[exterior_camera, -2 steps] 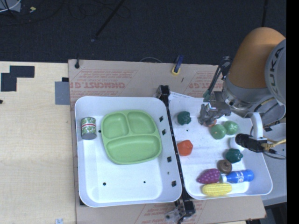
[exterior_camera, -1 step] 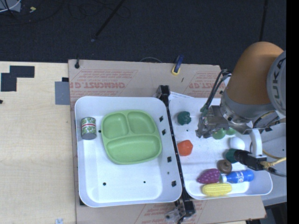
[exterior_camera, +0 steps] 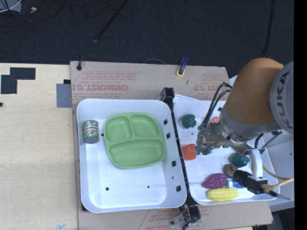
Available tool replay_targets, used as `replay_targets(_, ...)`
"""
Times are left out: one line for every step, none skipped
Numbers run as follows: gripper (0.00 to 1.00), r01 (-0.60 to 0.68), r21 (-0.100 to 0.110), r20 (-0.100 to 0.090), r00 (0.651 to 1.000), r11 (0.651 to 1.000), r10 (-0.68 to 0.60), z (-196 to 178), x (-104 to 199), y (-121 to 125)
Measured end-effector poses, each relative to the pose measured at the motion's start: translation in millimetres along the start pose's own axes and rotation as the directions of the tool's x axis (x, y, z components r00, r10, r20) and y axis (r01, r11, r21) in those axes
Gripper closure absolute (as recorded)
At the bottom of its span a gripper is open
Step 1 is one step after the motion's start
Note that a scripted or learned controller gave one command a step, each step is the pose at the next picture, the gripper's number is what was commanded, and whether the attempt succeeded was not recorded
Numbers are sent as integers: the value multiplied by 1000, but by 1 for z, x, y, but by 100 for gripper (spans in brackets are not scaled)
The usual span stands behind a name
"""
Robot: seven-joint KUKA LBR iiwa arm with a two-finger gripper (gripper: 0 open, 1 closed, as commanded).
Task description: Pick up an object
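From my feed the tool (exterior_camera: 203, 147) sits low in the right bin (exterior_camera: 199, 193), right beside the orange toy (exterior_camera: 189, 152). Can't tell what it's got. That toy looks light, smooth plastic, so I'd pinch across its middle.

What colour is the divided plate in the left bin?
Light green, seen clearly in the camera view: the divided plate.
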State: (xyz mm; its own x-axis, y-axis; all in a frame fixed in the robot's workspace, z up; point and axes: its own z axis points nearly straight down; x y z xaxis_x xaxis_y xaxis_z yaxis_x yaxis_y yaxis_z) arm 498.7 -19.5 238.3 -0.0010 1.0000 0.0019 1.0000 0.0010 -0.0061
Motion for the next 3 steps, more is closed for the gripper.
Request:
replay_targets(100,-2,-1,1,1000,1000,2,6,-3,-9)
replay_targets(100,-1,-4,1,1000,1000,1,3,8,-10)
replay_targets(100,-3,-4,2,1000,1000,3,3,6,-10)
